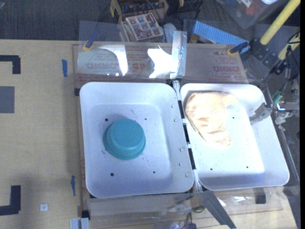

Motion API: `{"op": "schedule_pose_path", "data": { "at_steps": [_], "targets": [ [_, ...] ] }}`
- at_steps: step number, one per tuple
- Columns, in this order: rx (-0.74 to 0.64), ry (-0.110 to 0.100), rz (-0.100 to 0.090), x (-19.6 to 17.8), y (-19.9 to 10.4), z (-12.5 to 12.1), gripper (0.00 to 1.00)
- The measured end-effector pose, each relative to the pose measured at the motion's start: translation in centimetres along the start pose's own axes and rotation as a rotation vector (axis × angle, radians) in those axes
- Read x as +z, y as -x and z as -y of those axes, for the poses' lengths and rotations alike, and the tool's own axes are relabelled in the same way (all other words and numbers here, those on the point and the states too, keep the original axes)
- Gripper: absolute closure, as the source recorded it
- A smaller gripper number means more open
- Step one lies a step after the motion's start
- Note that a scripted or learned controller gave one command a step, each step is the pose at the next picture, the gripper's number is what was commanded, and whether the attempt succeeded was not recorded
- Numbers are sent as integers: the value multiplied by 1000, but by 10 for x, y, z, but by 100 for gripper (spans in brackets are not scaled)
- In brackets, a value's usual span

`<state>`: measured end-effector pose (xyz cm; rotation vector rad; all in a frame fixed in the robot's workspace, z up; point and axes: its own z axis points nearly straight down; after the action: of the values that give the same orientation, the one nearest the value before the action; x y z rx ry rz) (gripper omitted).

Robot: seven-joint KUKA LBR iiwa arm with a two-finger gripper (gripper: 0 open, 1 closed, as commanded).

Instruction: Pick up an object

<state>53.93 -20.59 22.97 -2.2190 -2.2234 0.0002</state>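
Currently your gripper [261, 112] sits at the right bin [274, 175] right edge, grip state unclear; the flat tan object [209, 118] could slip.

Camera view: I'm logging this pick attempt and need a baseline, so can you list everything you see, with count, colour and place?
Bins: two, white, side by side on the bench; left bin, right bin.
Bowl: one, teal, upside down, in the left bin, left of its centre.
Cloth-like item: one, pale tan, crumpled, in the upper left part of the right bin; what it is exactly is hard to tell.
Clear panels: along the far edge of both bins, reflective.
Clutter: boxes and a blue block on the floor beyond the bins.
Gripper: one, grey, at the right bin's right edge, over the rim; finger state unclear.
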Motion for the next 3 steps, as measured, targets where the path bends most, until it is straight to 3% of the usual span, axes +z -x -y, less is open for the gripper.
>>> {"op": "schedule_pose_path", "data": {
  "at_steps": [1,2,3],
  "targets": [
    [139,0,0,-20,2,22,0],
    [-78,-1,0,17,-67,-12,0],
    [-277,5,3,-21,-104,-38,0]
  ]
}}
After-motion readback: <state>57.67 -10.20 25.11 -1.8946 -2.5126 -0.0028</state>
